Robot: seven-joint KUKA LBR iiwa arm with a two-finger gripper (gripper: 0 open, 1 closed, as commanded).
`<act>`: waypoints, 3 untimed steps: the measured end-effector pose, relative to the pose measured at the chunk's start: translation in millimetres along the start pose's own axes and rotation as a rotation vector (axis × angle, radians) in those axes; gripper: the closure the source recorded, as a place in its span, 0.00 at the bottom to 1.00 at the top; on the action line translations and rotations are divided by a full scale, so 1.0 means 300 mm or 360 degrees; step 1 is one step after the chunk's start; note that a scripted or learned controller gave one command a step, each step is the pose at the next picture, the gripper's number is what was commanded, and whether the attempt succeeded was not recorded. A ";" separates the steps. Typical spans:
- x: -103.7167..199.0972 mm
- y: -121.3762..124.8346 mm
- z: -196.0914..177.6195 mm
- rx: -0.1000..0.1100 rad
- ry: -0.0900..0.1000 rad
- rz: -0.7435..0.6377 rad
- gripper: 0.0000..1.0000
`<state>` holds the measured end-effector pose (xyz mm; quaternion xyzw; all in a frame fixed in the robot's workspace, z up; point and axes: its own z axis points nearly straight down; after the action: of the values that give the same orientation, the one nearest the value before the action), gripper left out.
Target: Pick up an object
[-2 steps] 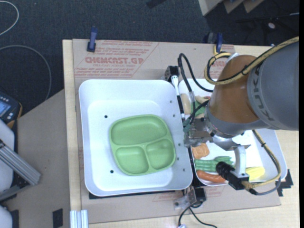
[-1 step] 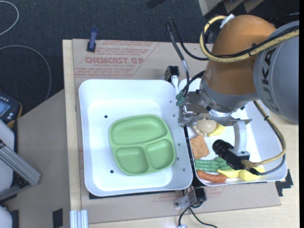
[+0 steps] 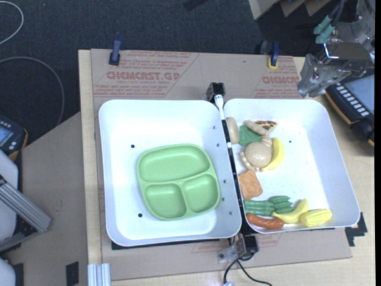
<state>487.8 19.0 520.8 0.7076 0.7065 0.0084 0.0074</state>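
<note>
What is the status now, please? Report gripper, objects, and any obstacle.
Gripper high above the right bin's far corner, nothing seen between its fingers. Toy food piled along that bin's left and near sides. Green tray in left bin. No obstacle seen.

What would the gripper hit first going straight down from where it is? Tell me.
Probably the back right rim of the right-hand shallow white bin, or the brown cardboard sheet just beyond it. The gripper hangs over that corner; its height is unclear from one slanted view.

End effector (image 3: 318, 76) fingers unclear; arm cut off at right edge.
</note>
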 end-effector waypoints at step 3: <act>0.260 -0.056 0.994 0.0048 0.0003 -0.0016 1.00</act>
<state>477.7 97.4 222.2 0.7040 0.7102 -0.0016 -0.0037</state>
